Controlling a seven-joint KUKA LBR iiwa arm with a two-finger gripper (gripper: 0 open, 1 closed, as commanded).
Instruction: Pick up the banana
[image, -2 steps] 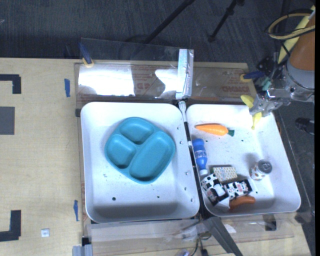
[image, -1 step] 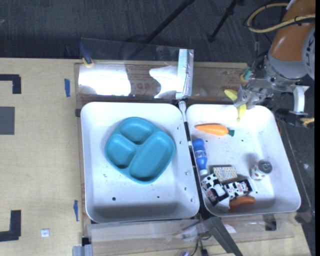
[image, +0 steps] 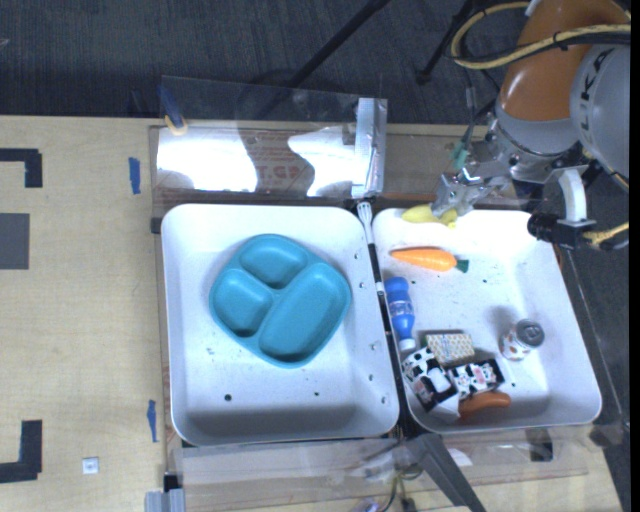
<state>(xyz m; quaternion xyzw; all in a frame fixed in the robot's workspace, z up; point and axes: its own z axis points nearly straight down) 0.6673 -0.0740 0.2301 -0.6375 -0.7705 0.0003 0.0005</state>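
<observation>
Camera view: gripper hovering at right white bin's far edge, closing on yellow curved banana.

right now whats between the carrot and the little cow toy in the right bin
In the camera view, the blue bottle lies between the carrot and the cow toy, along the right bin's left wall.

A divided tray lies in the left bin; the banana lies at the right bin's far edge, behind a carrot.
</observation>
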